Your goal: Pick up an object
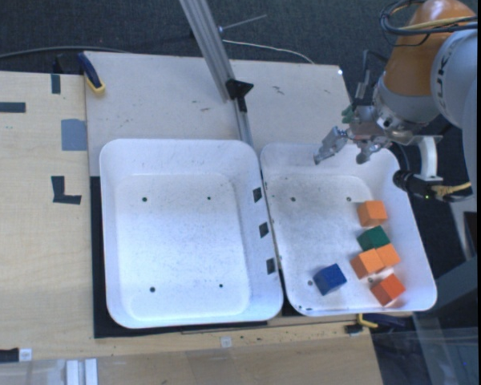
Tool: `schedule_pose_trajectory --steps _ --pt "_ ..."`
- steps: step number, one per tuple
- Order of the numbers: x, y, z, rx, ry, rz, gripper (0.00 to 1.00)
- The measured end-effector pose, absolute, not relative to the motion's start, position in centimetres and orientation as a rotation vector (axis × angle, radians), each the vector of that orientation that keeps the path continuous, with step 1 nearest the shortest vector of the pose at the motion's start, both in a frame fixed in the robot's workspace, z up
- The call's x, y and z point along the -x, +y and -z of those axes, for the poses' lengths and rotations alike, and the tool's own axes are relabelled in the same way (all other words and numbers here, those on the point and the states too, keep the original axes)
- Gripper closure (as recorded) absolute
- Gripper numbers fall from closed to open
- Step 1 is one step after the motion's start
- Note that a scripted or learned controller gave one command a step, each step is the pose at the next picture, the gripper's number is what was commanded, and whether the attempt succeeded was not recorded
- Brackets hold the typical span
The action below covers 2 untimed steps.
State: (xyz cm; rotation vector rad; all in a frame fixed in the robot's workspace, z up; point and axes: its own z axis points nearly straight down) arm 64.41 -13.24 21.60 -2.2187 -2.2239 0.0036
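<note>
Several small blocks lie in the right bin [305, 207], along its right side and near its front. An orange block [372, 212] is farthest back, with a dark green block [373, 237] just in front of it. Two orange blocks [377, 258] touch each other below that, and a red-orange block [389, 289] sits by the front right corner. A blue block [330, 278] lies apart to the left of them. My gripper [346, 151] hangs over the bin's back edge, open, with nothing between its fingers [327, 149]. It is well behind the blocks.
The left bin [176, 231] adjoins the right one. A slanted metal pole [212, 46] with a black bracket comes down to the seam between the bins at the back. A yellow-and-blue clamp [92, 74] lies at the bench's back left.
</note>
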Motion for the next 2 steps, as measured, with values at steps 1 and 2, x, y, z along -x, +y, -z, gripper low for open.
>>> schedule_pose_trajectory --steps 1,2 --pt "-59.4 -15.4 -12.3 2.217 -2.213 -0.013 0.0" --pt "-52.5 -14.7 -8.9 2.217 -2.214 -0.008 0.0"
